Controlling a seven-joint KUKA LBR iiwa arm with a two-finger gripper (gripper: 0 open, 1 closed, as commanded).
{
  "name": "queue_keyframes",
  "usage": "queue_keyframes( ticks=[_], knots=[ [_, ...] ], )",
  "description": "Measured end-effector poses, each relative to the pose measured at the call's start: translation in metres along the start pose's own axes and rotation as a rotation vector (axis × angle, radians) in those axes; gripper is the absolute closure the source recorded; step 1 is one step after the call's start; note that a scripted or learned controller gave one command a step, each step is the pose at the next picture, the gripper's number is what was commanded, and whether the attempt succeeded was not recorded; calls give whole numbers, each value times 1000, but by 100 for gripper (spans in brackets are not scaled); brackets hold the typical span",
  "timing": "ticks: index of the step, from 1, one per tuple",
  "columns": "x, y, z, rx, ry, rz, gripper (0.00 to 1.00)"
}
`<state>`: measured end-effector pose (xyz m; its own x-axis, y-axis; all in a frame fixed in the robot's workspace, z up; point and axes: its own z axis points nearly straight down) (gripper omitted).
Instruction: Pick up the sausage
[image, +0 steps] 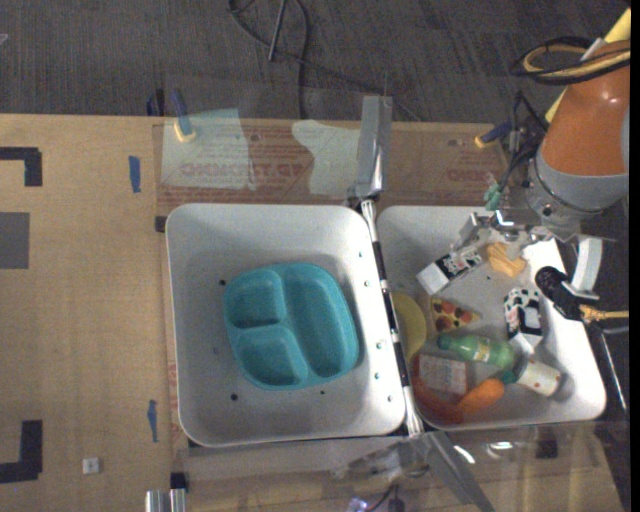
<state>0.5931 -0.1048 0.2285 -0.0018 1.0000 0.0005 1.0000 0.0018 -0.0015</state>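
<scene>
Sausage (482, 394) looks like the orange piece at the front of the right bin (592, 398), tucked under the green bottle (478, 348), probably light slippery plastic, so grab mid-length; can't tell if the gripper (480, 238) is open or closed.

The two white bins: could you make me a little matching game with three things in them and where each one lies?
Things:
1. teal divided plate
2. green bottle
3. carrot

Places:
A. near the front edge of the right bin
B. middle of the left bin
C. right bin, lying just behind the carrot

Pairs: 1-B, 2-C, 3-A
</scene>
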Motion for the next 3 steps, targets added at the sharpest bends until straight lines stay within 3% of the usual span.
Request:
queue_keyframes(
  ticks=[1, 2, 3],
  knots=[
    [0, 1, -11, -3, 0, 0, 100],
    [0, 1, -10, -3, -1, 0, 0],
    [5, -30, 134, -5, -2, -141, 0]
  ],
)
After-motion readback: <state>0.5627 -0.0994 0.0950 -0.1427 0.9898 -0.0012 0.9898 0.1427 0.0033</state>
